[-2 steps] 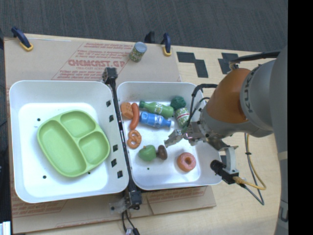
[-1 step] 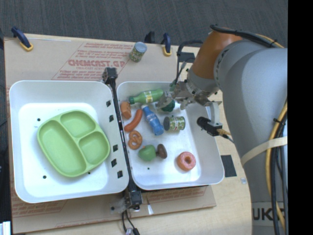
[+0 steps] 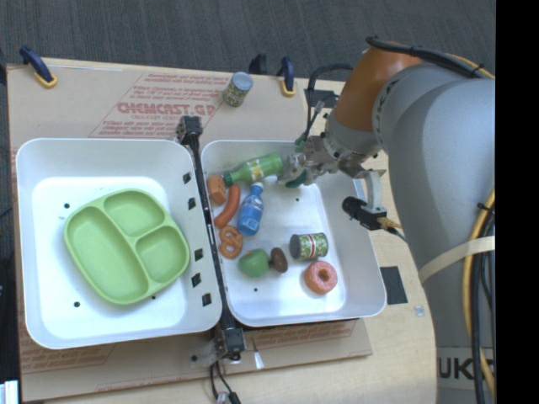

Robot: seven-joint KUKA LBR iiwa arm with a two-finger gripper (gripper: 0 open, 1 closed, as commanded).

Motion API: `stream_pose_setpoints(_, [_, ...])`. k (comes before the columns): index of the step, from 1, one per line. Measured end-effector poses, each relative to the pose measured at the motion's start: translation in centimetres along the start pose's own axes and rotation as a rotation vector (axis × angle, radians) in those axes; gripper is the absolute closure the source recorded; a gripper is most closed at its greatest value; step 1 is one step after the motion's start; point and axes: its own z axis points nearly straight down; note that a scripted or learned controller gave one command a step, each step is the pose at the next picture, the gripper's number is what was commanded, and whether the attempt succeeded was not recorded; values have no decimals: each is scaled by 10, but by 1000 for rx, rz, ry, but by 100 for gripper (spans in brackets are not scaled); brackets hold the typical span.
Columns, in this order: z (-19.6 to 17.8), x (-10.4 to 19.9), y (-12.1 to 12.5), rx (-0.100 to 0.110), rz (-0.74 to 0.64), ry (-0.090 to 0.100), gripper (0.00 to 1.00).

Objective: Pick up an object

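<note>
Two shallow white plastic bins sit side by side on the desk [image 3: 101,108], which is covered by a flat brown board with red print. In the left bin [image 3: 34,167] lies a pale green plate [image 3: 126,244], smooth, rounded and split into three wells. The right bin [image 3: 358,263] holds the small things: a green bottle [image 3: 253,170] lying on its side near the far wall, a blue bottle [image 3: 250,210] just below it, an orange sausage shape [image 3: 226,210] along the left wall, a twisted pretzel [image 3: 231,241], a rounded green fruit [image 3: 253,263] touching a dark brown lump [image 3: 278,260], a short tin [image 3: 309,246] with a red and green label, and a ring-shaped doughnut [image 3: 320,277] with pink glaze. A small glass jar [image 3: 237,89] stands on the board beyond the bins. The tool [image 3: 296,173] hangs at the green bottle's cap end; whether its fingers are apart or together, I cannot tell.
</note>
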Motion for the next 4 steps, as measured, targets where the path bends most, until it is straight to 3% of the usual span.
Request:
stream_pose_setpoints(1, [-136, 44, -22, -6, 3, -1, 100])
stream_pose_setpoints(2, [-143, 76, -87, 0, 5, -1, 100])
stream_pose_setpoints(3, [-126, 97, -180, 1, 5, -1, 100])
stream_pose_setpoints(4, [-137, 97, -180, 0, 1, -1, 100])
